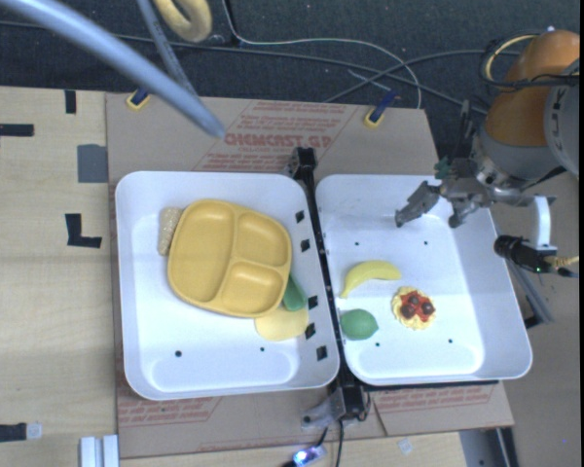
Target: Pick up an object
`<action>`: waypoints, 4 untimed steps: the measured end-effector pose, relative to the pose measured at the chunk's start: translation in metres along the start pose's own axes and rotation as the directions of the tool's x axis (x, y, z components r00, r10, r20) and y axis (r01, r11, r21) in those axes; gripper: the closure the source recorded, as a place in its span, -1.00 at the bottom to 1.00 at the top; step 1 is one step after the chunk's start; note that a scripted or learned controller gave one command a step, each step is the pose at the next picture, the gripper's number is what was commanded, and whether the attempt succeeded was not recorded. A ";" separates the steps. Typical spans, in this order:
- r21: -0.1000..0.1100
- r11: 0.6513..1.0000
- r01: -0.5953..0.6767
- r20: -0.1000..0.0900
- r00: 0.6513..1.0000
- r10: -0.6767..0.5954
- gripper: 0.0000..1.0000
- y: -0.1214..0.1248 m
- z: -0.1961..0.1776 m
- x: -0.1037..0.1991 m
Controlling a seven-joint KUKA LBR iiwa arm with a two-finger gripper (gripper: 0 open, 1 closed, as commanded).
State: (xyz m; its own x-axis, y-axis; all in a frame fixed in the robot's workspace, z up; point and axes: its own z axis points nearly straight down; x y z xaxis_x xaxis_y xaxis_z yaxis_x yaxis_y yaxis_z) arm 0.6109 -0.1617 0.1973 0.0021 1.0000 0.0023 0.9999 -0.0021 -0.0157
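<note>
Looking down on your bench, you see two shallow white bins side by side on a sheet of cardboard. Red printing on the cardboard behind the bins is mostly too faint to read; the largest line seems to begin "CHEMCAST", and you cannot make out the rest.

Your claw hangs over the back of the right bin, reaching in from the right on the grey arm with its orange band. Its two dark fingers are spread apart, with nothing between them.

Three small things lie in the right bin, all in front of the claw and apart from it. One yellow banana lies nearest, in front of the claw and a little to its left. One green ball sits further forward and left, just beyond the banana. One small yellow pastry with red topping sits straight ahead of the claw, to the right of the banana.

The left bin lies well to the claw's left. It holds one yellow divided plate, with three compartments. One tan sponge-like piece peeks from under the plate's far left edge. One pale yellow flat piece and one small green piece peek from under its front right edge.
</note>
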 end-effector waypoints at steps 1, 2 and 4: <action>-0.014 1.000 0.003 0.002 1.000 -0.003 -1.00 0.003 -0.009 0.000; -0.011 1.000 0.003 0.003 1.000 -0.003 -1.00 0.011 0.043 -0.005; -0.015 1.000 0.004 0.005 1.000 -0.004 -1.00 0.019 0.112 -0.009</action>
State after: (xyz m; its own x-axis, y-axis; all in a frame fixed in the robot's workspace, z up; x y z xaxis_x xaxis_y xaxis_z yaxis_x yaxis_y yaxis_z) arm 0.6284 -0.1704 0.0851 -0.0023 1.0000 -0.0023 1.0000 0.0023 -0.0010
